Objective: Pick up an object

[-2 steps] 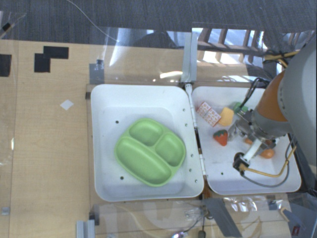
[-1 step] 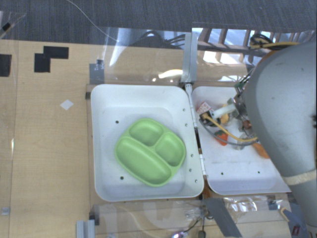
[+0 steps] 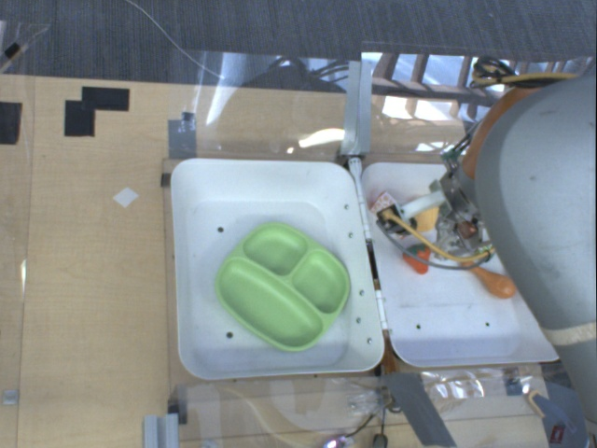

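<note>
— Over the right bin (image 3: 466, 339), what is the gripper (image 3: 454, 224) doing?

— It hangs low among a small heap of objects (image 3: 420, 236) near that bin's far left corner. The wrist and cables hide the fingers, so I cannot tell whether they are apart or together, nor whether anything sits between them.

— How many things are there?

— Two white bins side by side. The left bin (image 3: 201, 203) holds one green divided plate (image 3: 283, 286), with three compartments, lying flat near the middle. In the right bin the heap is too tangled to count; I can make out something yellow, something red, a white piece, and one orange spoon-like thing (image 3: 492, 282) just beside the arm (image 3: 546, 203).

— And the arm?

— Grey, bulky, covering the right bin's right side.
</note>
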Action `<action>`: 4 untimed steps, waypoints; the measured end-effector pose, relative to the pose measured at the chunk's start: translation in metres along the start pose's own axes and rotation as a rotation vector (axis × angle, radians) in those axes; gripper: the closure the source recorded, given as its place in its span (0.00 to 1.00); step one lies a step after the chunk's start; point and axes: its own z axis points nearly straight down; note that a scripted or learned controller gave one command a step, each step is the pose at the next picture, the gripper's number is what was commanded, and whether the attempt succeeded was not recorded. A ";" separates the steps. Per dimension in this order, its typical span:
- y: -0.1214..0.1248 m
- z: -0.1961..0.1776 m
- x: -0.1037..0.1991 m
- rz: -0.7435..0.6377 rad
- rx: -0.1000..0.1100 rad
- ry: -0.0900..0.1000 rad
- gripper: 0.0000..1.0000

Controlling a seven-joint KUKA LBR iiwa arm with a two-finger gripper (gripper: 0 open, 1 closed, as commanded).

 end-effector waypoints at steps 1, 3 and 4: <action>-0.051 -0.085 0.009 -0.145 0.006 -0.013 1.00; -0.150 -0.084 -0.050 -0.104 0.007 -0.016 1.00; -0.116 -0.084 0.025 -0.381 0.007 -0.013 1.00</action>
